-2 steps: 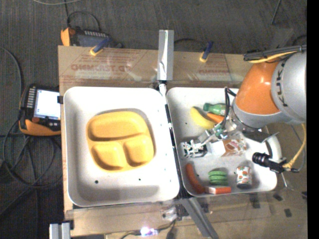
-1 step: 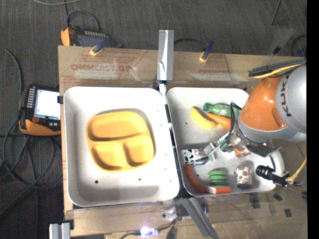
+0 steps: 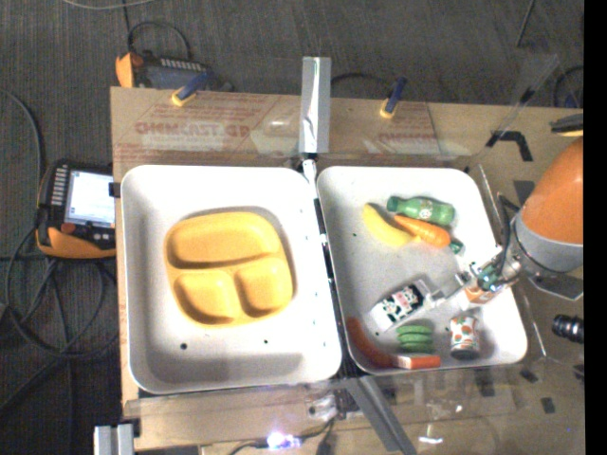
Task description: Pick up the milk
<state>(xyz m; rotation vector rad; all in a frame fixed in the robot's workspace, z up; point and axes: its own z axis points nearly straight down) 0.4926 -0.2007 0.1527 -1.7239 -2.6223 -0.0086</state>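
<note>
The milk [image 3: 399, 306] is a small white carton with black cow patches. It lies on its side in the lower middle of the right bin [image 3: 353, 190]. My gripper [image 3: 480, 282] hangs low over the same bin near its right wall, to the right of the milk and slightly further back. The grey wrist and orange arm [image 3: 558, 207] rise behind it at the right edge. Nothing is visibly held.
The right bin also holds a green bottle [image 3: 423, 209], a banana [image 3: 384, 226], a carrot [image 3: 424, 231], a green cucumber [image 3: 414, 335], a red sausage [image 3: 365, 345] and a small can [image 3: 463, 336] just below the gripper. A yellow divided tray [image 3: 230, 263] sits in the left bin [image 3: 142, 282].
</note>
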